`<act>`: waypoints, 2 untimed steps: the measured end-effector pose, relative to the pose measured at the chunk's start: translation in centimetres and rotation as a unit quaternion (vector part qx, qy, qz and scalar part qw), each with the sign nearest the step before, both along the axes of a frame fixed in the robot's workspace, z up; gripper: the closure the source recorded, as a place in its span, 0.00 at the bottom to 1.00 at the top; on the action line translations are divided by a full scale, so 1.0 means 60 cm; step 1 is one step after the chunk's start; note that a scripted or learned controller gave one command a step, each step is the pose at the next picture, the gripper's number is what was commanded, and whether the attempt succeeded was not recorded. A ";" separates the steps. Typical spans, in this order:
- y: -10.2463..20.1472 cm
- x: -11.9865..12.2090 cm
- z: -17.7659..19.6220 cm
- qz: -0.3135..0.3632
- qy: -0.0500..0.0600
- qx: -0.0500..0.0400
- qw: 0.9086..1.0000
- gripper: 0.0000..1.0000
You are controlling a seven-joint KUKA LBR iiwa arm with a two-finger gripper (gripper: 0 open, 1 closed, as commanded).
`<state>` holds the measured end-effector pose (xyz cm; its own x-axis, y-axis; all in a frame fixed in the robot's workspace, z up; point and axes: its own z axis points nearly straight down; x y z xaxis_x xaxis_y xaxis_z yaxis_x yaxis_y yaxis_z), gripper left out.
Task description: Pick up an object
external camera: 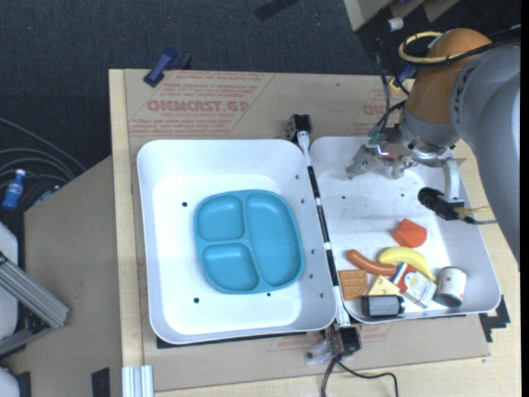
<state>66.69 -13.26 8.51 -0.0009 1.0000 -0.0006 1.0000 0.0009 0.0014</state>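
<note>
My gripper (381, 162) hangs over the far end of the right bin (354, 213), with its grey fingers spread open and nothing between them. The loose objects lie well nearer, in that bin's front right corner: an orange block (409, 233), a yellow banana (406, 259), a red-orange sausage (369, 262), a tan cracker (353, 284), a black block (381, 306), a small printed packet (418, 289) and a white cylinder (451, 284). Bare bin floor lies between the gripper and this pile.
The left bin (165, 222) holds a blue divided plate (248, 241) in its middle. A black ridge (318, 213) divides the two bins. The grey arm with its orange band (442, 81) comes in from the upper right. A black fitting (436, 200) sits by the right bin's far wall.
</note>
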 end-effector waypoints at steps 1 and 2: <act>-0.023 -0.088 -0.001 -0.001 0.002 0.000 1.000 0.00; -0.012 0.000 0.000 0.000 0.000 0.000 1.000 0.00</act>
<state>66.70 -13.98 8.52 -0.0010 1.0000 -0.0004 1.0000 0.0010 0.0015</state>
